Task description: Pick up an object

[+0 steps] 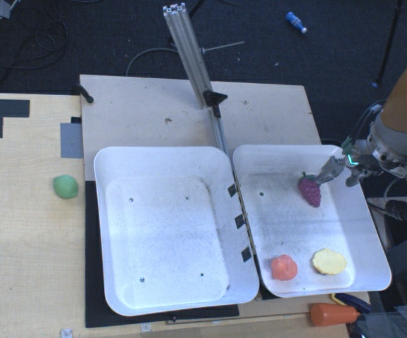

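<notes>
Table with two white bins; right bin holds purple fruit; gripper touches it, jaws' state unreadable; off-centre contact risks slipping.

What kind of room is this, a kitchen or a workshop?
Probably a robot test lab: two white bins of toy food on a bench, a robot arm reaching in, loose cables on the floor.

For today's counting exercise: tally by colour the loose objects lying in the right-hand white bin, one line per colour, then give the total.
Purple: 1, the purple object by the gripper
Red-orange: 1, the red-orange object
Yellow: 1, the yellow object
Total: 3
</notes>
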Motion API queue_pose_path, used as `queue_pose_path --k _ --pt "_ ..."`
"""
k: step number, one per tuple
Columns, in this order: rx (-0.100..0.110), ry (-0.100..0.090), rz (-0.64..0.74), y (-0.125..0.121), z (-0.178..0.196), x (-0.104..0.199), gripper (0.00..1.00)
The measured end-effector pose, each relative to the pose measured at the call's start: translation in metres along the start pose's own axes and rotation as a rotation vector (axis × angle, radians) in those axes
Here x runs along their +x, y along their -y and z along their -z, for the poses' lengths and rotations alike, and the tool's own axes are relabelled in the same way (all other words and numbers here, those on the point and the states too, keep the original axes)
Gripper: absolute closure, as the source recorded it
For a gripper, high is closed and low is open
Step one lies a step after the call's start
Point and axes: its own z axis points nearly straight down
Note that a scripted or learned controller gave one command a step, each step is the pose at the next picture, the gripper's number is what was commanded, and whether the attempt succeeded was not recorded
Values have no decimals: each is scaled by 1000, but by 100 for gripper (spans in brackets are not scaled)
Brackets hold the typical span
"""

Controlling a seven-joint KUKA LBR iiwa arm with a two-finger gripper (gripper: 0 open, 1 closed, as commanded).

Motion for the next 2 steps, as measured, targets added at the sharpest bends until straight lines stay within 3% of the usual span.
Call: queue_pose_path --k 1,2 --pt "0 0 0 0 0 0 0" --pt "5 -1 0 -3 -61 -3 0"
